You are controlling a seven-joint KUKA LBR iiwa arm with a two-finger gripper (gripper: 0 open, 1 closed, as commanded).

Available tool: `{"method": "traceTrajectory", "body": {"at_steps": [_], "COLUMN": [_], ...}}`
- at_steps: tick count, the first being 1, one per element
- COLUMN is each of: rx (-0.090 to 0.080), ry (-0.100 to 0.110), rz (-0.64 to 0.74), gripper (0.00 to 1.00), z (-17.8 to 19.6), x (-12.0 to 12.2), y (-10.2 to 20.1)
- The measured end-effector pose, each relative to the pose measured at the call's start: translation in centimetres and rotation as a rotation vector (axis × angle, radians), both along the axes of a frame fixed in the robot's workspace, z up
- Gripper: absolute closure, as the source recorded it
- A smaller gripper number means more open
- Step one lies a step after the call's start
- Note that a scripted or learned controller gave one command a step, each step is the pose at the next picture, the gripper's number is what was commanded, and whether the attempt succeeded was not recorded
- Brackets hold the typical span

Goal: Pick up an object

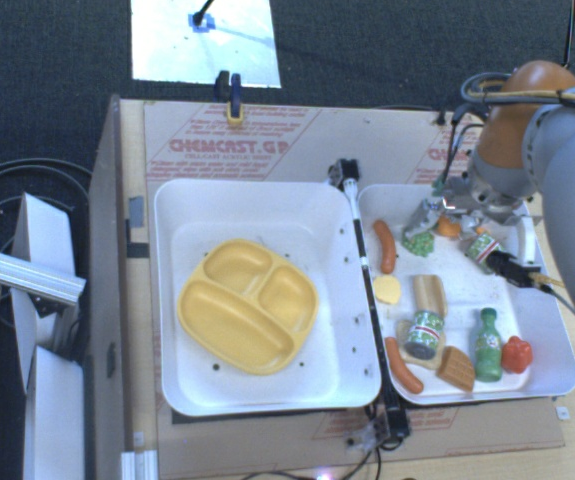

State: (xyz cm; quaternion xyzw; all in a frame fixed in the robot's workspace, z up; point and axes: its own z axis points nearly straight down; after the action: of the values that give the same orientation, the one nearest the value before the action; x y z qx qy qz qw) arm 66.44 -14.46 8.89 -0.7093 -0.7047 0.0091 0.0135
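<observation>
My gripper [437, 211] is low over the far end of the right bin [557, 368], with the grey arm and its orange band rising behind it at the upper right. Directly below it lies a green broccoli piece [418, 243]. An orange item [450, 227] and a small tilted can [481, 249] sit just to the right of the broccoli, partly under the wrist. I cannot see anything held by the gripper.
The right bin also holds two sausages [387, 246] [403, 365], a yellow disc [388, 290], a beige block [429, 293], a can [425, 334], a toast slice [457, 368], a green bottle [487, 345] and a red pepper [516, 354]. A yellow divided plate [248, 305] lies in the left bin [167, 268].
</observation>
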Motion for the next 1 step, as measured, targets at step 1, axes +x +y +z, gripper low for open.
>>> {"method": "traceTrajectory", "body": {"at_steps": [1], "rx": [0.003], "ry": [0.02], "rz": [0.005], "gripper": [1.0], "z": [0.91], "x": [-0.32], "y": [-0.03]}}
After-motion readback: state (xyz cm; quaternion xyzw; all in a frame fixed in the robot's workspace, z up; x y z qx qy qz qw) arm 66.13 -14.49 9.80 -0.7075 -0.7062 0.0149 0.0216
